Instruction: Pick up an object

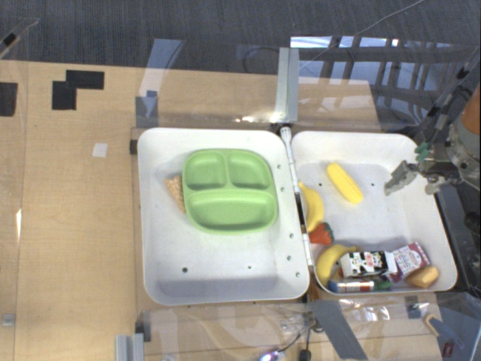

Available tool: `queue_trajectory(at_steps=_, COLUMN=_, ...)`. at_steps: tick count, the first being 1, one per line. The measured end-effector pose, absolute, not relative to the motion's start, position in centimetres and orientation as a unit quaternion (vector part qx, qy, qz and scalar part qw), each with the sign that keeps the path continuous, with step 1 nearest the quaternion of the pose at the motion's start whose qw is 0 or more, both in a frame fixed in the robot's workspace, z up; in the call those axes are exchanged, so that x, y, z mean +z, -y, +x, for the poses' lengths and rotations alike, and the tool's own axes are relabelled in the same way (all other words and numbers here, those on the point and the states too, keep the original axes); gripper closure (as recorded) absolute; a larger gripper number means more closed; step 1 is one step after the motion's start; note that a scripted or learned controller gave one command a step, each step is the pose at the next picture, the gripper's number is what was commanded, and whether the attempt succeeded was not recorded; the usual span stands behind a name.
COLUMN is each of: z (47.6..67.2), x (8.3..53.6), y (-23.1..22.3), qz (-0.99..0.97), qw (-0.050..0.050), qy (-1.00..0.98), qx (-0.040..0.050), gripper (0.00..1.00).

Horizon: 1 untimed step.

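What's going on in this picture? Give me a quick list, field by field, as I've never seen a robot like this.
left bin: green divided plate lying over a tan cracker-like piece
right bin: yellow corn cob, two bananas, red strawberry, small cartons along the near wall
gripper: above the right bin's far right edge, holding nothing
task status: no object picked up yet

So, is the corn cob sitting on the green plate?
No, the corn cob lies in the right bin, away from the green plate.
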State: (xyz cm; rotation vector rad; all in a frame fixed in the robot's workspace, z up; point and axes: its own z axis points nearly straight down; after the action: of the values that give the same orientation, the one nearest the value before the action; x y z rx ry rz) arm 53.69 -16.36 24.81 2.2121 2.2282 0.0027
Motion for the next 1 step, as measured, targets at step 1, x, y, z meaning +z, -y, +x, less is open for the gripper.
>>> queue_trajectory(at_steps=1, z=53.53, x=28.55, y=14.65, qz=0.682, qw=0.002, qy=-0.732, qx=0.0018, gripper=0.00)
